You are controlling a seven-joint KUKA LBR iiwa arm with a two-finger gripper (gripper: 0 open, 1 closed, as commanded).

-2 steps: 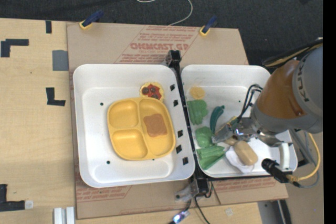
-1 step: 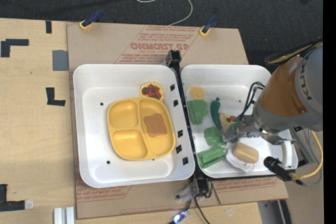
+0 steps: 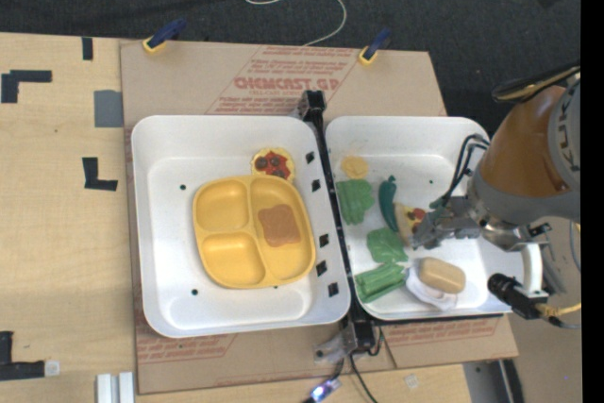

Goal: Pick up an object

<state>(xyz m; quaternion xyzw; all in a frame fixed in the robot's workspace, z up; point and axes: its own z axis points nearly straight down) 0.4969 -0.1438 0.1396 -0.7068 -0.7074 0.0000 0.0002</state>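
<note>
Gripper (image 3: 427, 234) low in right bin (image 3: 444, 135), beside green toy pepper (image 3: 389, 198); grasp state cannot be told.

One fixed camera looks down at a slant on both bins (image 3: 151, 203), arm (image 3: 528, 156) entering from right.

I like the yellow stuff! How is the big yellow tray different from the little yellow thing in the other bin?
The tray is far bigger than the yellow piece. The tray has three compartments, with a brown slab lying in one; the piece is one small flat lump with nothing on it. The tray lies in the left bin, the piece in the right bin near the divider. Both are yellow and lie flat.
</note>
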